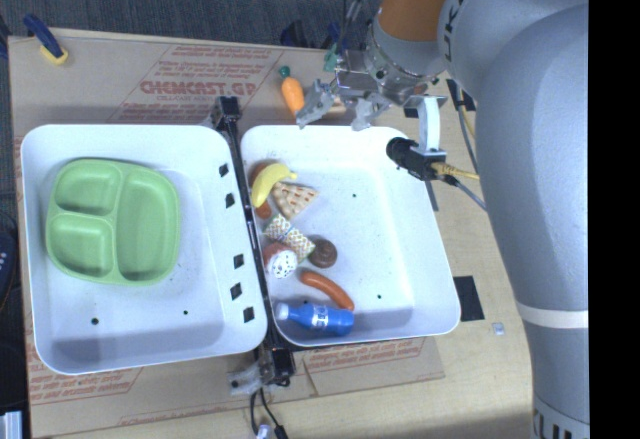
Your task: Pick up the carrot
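Camera view showed the carrot (291, 95) lying on the cardboard-covered counter (120, 77) just above the upper rim of the right bin (400, 267), outside it, near the frame's upper middle. Red print on the cardboard to its left read roughly "CHEMCAST GP". The tool (335, 110) hung just right of the carrot, its fingers spread apart with nothing between them. The grey arm (530, 127) reached in from the right, orange band uppermost. Toys crowded the right bin's left side; the left bin (60, 337) held a green tray (112, 220).
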{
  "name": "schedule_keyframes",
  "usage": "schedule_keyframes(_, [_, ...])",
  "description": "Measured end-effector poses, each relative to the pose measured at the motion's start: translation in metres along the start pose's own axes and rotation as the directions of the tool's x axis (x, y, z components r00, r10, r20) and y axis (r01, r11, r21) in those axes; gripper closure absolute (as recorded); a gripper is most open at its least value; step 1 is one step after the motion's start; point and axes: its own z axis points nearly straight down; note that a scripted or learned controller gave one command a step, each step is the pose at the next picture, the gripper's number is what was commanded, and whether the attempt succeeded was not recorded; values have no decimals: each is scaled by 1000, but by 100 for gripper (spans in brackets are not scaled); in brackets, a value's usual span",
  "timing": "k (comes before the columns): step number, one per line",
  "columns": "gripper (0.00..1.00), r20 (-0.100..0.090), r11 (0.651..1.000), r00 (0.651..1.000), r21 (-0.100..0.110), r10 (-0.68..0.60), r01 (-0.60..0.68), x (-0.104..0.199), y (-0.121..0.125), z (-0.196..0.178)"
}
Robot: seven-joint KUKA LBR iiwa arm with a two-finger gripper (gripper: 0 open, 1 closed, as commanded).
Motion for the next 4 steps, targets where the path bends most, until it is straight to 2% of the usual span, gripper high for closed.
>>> schedule_keyframes(1, [0,2,898,898,8,439,-439,62,-5,67])
schedule_keyframes(2, [0,3,746,746,5,666,-666,45,-4,66])
schedule_keyframes(3, [0,2,752,752,2,659,-659,-49,-67,-39])
schedule_keyframes(4, [0,6,378,378,7,926,-926,-3,-80,67])
